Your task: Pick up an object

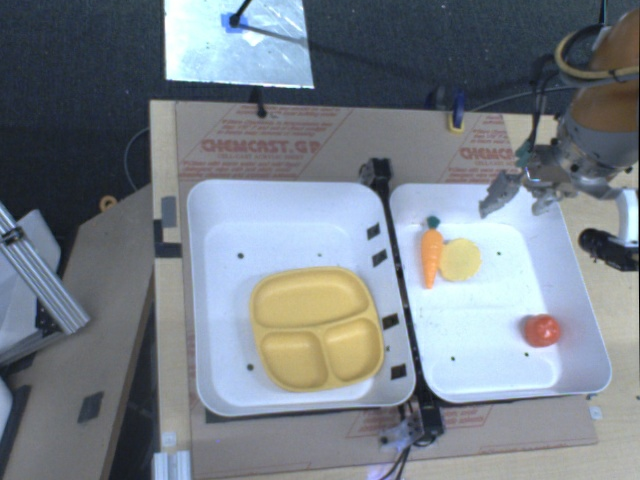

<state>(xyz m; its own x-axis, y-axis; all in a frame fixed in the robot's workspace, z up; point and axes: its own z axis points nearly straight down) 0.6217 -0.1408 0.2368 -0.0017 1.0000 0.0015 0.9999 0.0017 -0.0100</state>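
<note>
End effector [520,197], fingers spread and holding nothing, hovers over the right bin's [570,268] far edge, beyond carrot [431,255] and tomato [541,331].

text: "CHEMCAST GP", red, mirrored | on: brown board [262,133] under bins

The arm [600,88] is cut off by the right edge.

In the right bin [570,268] lie an orange carrot [431,255], green top pointing away, a pale yellow disc [461,261] touching it, and a red tomato [541,330] well apart.
</note>
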